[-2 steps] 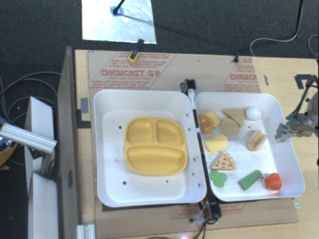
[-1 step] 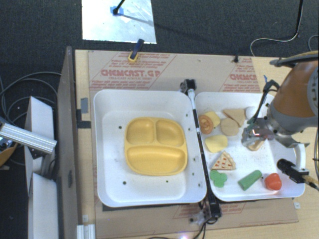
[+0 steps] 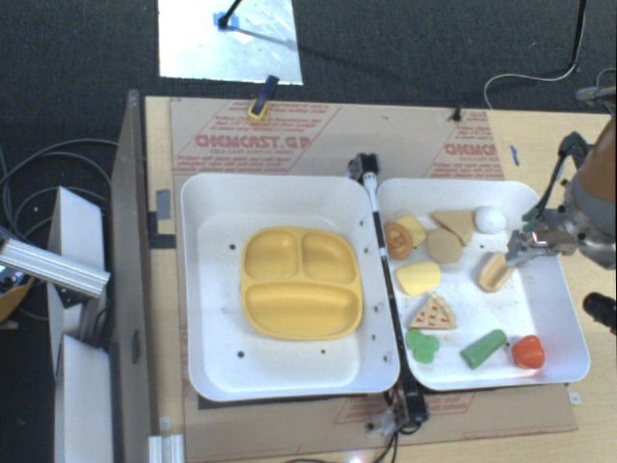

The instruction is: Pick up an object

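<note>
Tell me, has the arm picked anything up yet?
Not yet, it seems. Done: the gripper has reached over the right bin. In hand: it sits right above the tan piece, apparently going for it, though I can't tell if it grips. Left: lifting it. The egg, pizza slice and tomato lie untouched.

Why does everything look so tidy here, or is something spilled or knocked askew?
Nothing stands out. The yellow tray sits flat in the left bin, and the toy foods lie loosely scattered inside the right bin.
</note>
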Motion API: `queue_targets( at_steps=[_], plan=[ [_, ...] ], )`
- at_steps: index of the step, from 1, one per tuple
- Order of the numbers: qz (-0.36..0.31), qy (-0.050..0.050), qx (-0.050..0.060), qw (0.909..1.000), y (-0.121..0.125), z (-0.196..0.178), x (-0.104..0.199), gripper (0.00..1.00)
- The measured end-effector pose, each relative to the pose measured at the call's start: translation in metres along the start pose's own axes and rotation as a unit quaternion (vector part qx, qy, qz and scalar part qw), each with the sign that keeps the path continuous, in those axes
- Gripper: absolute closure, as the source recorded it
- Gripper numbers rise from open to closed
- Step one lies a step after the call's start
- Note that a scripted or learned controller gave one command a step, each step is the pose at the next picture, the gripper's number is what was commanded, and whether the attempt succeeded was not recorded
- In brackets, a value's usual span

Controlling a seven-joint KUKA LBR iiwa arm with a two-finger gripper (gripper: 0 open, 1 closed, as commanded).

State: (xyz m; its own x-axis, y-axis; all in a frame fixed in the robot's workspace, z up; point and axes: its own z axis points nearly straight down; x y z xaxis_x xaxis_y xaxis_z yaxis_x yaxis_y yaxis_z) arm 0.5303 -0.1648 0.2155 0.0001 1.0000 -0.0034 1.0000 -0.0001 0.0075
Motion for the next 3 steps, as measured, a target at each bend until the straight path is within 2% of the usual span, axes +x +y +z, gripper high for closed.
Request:
queue_targets(
  at_steps=[1,2,3],
  plan=[
    [-0.001,0.001,0.002,1.0,0.0,0.003,0.002,0.0],
    [0.0,0.002,0.005,1.0,0.012,0.074,-0.017,0.0],
    [-0.004,0.0,0.001,1.0,0.066,0.131,0.032,0.0]
  ],
)
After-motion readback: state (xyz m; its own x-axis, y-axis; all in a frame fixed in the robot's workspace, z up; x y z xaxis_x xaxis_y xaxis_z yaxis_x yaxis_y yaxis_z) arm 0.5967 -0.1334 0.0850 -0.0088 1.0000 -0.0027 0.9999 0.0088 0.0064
